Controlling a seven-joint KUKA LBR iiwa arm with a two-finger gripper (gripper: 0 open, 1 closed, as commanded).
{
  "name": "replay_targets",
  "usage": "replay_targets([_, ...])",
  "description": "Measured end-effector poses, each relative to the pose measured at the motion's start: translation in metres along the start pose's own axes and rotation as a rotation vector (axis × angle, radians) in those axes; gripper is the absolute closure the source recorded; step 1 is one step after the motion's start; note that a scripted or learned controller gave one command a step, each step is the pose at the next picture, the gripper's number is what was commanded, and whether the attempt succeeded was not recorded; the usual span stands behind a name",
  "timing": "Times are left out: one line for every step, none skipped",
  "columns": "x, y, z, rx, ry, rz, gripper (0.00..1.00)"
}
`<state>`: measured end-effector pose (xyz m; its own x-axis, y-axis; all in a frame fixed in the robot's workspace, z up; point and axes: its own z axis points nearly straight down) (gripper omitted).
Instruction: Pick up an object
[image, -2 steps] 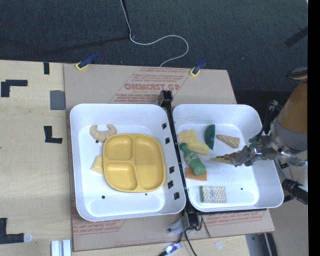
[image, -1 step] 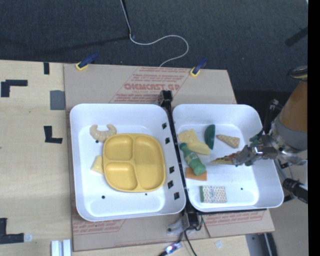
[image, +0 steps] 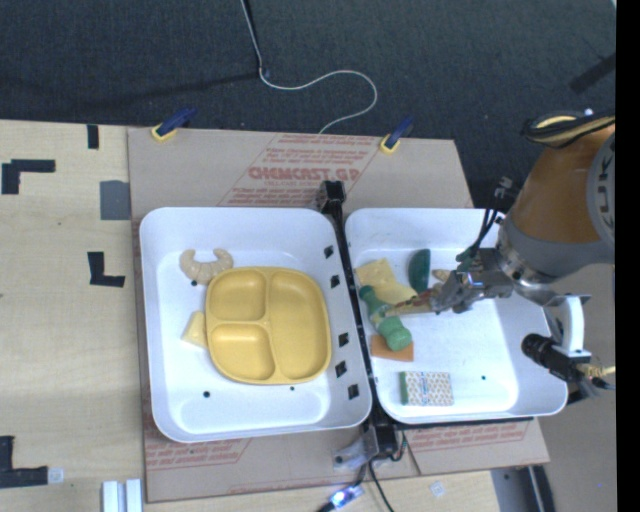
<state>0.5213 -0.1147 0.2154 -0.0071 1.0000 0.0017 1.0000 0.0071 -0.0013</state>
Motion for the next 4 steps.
replay_targets([0.05, 0.034, -0.01, -0.003, -0.002, 0.0, 1.0])
replay_targets([0.107, 0.06, -0.002, 0.0, -0.001, 0.0, 1.0])
replay_targets([0.088, 0.051, -0.002, 0.001, -0.003, 0.008, 1.0])
replay_targets([0.106, 0.052, -0.005, 0.001, -0.002, 0.005, 1.0])
